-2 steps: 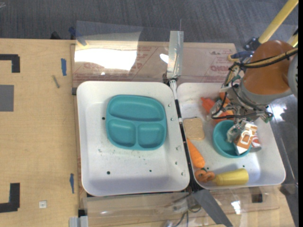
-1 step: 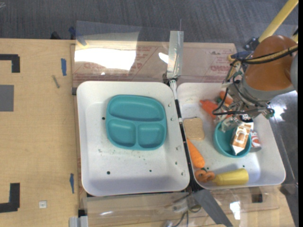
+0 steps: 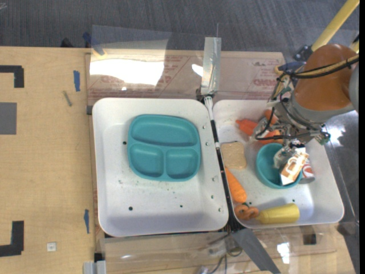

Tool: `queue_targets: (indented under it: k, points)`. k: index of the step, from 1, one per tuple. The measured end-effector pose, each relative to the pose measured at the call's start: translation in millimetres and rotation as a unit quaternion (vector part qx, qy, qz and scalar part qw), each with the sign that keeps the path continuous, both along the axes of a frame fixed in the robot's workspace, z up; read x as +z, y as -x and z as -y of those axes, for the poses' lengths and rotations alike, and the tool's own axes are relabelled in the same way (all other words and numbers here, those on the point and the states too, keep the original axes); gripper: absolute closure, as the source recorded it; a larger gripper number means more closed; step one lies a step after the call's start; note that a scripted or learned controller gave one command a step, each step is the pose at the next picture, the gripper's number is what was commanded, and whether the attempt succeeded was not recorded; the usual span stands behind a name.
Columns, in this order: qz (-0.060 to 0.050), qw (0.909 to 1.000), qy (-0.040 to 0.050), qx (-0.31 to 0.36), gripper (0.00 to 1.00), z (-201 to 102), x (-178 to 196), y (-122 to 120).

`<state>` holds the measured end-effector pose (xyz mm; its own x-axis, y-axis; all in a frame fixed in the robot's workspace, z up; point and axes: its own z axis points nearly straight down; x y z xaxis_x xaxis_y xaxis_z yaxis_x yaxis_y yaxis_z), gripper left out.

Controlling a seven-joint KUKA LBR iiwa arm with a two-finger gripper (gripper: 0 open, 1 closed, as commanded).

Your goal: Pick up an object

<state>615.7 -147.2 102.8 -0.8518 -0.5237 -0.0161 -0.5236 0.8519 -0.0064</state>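
Note:
My gripper (image 3: pixel 292 153) hangs low over the right bin (image 3: pixel 331 210), above the right side of a teal bowl (image 3: pixel 266 165). A small white and orange box (image 3: pixel 292 169) sits tilted between its fingers, over the bowl's right rim, and the gripper is shut on the box's top. Something red (image 3: pixel 308 173) peeks out just right of the box. The wrist and its cables hide the bin's far right corner.
The right bin also holds a bread slice (image 3: pixel 234 154), a carrot (image 3: pixel 236 188), a yellow piece (image 3: pixel 279 213), a small orange item (image 3: pixel 246 212) and an orange piece (image 3: pixel 248 127) at the back. A teal divided plate (image 3: pixel 164 147) lies in the left bin (image 3: pixel 108 198).

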Motion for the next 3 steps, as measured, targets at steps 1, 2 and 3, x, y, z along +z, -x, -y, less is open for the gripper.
queue_targets:
  k: [1, 2, 3]
  points:
    - [-0.004, 0.9998, 0.0000, -0.019, 0.00, -0.9, -13.7, -27.3]
    - [0.002, 0.9998, -0.0002, -0.021, 1.00, -1.2, 3.3, -31.4]
    - [-0.006, 0.9998, -0.0011, -0.020, 0.00, -1.5, -2.8, -27.2]
